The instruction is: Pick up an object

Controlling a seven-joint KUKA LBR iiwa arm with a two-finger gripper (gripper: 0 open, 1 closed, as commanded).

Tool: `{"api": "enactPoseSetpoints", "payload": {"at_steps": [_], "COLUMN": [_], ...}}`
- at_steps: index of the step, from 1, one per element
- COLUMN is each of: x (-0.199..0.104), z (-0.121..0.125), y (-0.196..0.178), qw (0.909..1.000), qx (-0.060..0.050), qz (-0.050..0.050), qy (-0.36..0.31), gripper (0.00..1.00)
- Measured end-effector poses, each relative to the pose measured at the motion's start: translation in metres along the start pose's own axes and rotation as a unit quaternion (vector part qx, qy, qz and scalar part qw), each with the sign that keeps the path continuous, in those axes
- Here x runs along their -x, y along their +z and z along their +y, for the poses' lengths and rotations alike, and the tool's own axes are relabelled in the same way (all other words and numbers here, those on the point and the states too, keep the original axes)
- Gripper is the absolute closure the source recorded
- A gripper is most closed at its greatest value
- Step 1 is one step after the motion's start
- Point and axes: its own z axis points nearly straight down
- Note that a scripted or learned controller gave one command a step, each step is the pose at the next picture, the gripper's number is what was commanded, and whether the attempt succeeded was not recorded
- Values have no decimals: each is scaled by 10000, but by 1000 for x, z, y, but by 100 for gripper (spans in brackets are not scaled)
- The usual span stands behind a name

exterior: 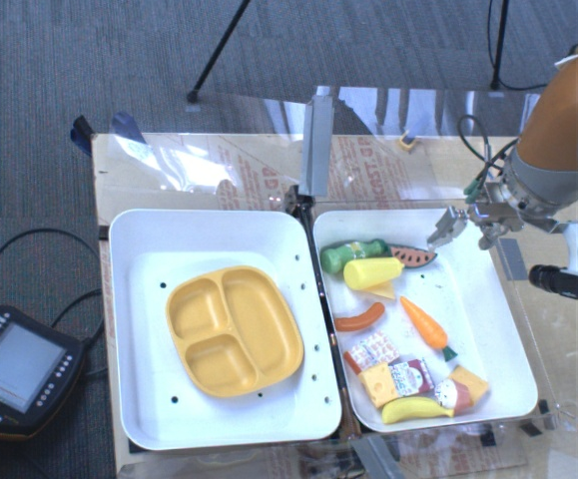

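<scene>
Grey carpet surrounds your bench, whose top is covered with a clear sheet and which bears two shallow white bins side by side. Your gripper hangs over the far right rim of the right bin, carried by the grey arm with its orange band. Its two fingers appear spread apart with nothing between them, though at this size the gap is hard to judge.

Nearest the jaws, just toward the left bin, lies a watermelon slice, touching a green vegetable beyond it. A yellow corn piece sits just nearer the camera than those two. Farther from the jaws, toward the near rim, you find a sausage and a carrot, then a red-and-white packet, a cheese wedge, a banana and an orange wedge, all clustered close together. None of these touches the gripper.

Well apart from the jaws, the left bin holds a yellow divided plate with three compartments. A teach pendant lies on the carpet beyond that bin, and tripod legs stand behind the bench.
</scene>
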Motion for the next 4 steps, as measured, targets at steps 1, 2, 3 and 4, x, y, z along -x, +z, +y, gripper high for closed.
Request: {"api": "enactPoseSetpoints", "payload": {"at_steps": [1, 2, 3, 4], "x": [19, -52, -50, -80], "z": [-49, -130, -131, -105], "y": [118, 96, 88, -33], "qw": [9967, 9995, 9996, 10000], "qx": [-8, -8, -24, 48], "qz": [7, 9, 12, -9], "qy": [-814, -315, -281, -16], "gripper": [0, 0, 100, 100]}}
